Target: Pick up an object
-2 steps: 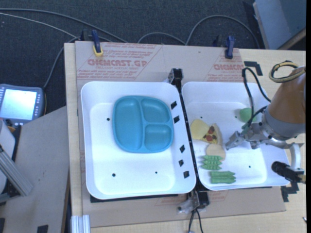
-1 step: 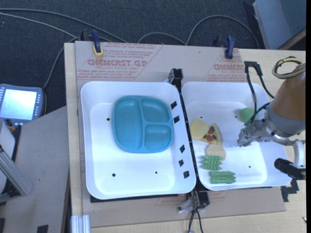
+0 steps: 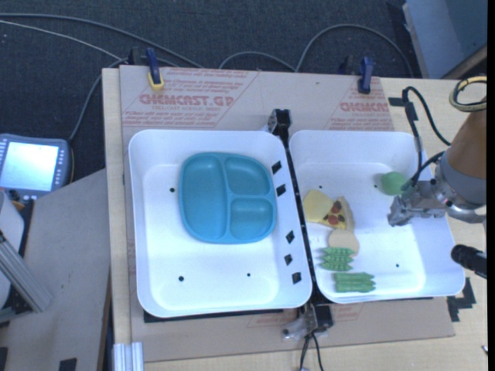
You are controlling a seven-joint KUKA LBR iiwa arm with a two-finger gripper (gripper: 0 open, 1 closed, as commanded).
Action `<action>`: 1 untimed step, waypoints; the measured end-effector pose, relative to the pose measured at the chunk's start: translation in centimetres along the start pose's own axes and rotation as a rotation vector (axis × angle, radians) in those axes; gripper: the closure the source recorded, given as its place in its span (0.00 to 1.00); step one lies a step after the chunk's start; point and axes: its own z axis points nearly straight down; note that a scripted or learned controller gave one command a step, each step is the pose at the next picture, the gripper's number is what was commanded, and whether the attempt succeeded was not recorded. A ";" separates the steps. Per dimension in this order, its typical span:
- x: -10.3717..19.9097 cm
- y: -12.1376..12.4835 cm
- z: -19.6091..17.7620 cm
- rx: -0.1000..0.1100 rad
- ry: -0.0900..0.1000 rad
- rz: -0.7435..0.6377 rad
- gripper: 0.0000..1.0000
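Several toy foods lie near the right bin's [image 3: 410, 141] left wall while the claw [image 3: 398, 213], its state unclear, hovers beside a green ball [image 3: 392, 182], probably needing to descend.

- The arm [image 3: 472, 157] is fat and round with an orange band.
- Below the band sits a grey ring.
- The gripper [image 3: 402, 211] is small, grey metal and bumpy.
- A black cable loops along beside the arm.
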 end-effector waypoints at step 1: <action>0.1 0.1 -4.3 -0.001 0.000 0.000 1.00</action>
